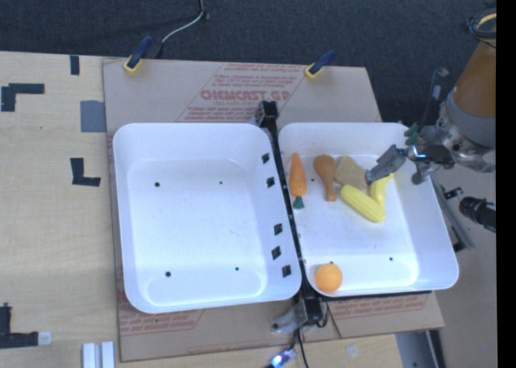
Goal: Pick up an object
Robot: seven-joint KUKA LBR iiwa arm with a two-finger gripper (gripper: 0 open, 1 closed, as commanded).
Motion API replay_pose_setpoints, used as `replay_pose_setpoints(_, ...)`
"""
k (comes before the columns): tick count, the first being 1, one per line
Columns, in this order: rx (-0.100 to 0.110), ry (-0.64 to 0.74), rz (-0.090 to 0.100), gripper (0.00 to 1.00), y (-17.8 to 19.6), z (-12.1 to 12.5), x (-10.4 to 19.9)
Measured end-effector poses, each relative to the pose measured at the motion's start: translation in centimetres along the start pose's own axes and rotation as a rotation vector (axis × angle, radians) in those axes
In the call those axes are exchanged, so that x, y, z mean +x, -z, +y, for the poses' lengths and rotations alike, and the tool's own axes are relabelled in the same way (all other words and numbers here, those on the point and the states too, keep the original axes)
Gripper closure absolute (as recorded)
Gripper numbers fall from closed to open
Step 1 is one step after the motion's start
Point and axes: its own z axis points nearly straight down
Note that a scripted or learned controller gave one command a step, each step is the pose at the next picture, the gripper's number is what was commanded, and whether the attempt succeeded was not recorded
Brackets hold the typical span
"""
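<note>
The right bin (pixel 403 265) holds an orange carrot (pixel 297 174) by the divider, a brown drumstick (pixel 326 174), a tan bread piece (pixel 351 170), a yellow corn cob (pixel 362 202), a small yellow piece (pixel 379 190) and an orange ball (pixel 328 277) near the front edge. My gripper (pixel 405 168) hangs over the right part of this bin, its left finger just above the small yellow piece. The fingers (pixel 386 165) stand apart and open, with nothing between them.
The left bin (pixel 129 197) lies beside the right one, with a black divider clip row (pixel 278 221) between them. Both rest on a cardboard sheet (pixel 242 92) held by clamps at the back. A cable (pixel 189 23) runs off behind.
</note>
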Motion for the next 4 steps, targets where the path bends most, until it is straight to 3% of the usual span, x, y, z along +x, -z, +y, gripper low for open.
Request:
replay_pose_setpoints(1,0.008,-0.003,0.0,0.0,-10.6,3.8,-5.3)
replay_pose_setpoints(2,-0.009,-0.001,-0.003,0.0,-17.2,4.2,-2.9)
replay_pose_setpoints(3,-0.003,0.001,-0.001,0.0,-18.7,8.4,-6.7)
replay_pose_setpoints(4,0.0,0.004,0.002,0.0,-18.7,1.3,2.0)
